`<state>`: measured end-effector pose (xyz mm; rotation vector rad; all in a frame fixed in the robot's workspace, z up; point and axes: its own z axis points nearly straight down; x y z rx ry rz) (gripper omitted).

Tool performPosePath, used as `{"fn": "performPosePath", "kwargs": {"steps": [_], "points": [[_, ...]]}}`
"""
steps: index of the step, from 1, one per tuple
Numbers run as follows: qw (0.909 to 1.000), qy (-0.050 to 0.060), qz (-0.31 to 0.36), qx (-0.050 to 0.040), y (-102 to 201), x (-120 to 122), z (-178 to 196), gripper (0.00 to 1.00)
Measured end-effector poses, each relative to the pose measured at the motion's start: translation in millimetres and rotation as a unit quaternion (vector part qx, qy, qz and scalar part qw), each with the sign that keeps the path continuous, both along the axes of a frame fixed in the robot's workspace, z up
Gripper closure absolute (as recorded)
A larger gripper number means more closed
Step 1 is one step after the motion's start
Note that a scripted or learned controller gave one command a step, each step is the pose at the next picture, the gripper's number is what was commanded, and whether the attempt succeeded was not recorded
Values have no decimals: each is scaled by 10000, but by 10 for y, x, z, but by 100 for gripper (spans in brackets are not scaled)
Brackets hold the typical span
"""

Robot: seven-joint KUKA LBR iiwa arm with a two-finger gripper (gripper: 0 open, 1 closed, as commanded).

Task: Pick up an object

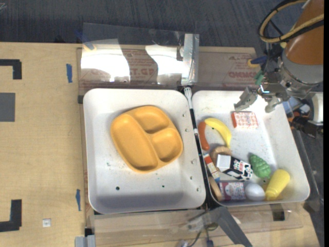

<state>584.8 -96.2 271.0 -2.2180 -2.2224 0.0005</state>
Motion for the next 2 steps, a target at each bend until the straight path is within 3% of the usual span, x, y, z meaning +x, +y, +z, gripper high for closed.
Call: {"fn": "performPosePath", "kwargs": {"steps": [1, 2], "points": [[9907, 47, -1361, -3, -106, -172, -1436, 0], [9883, -22, -1526, -2, 42, 630, -1068, 0]]}}
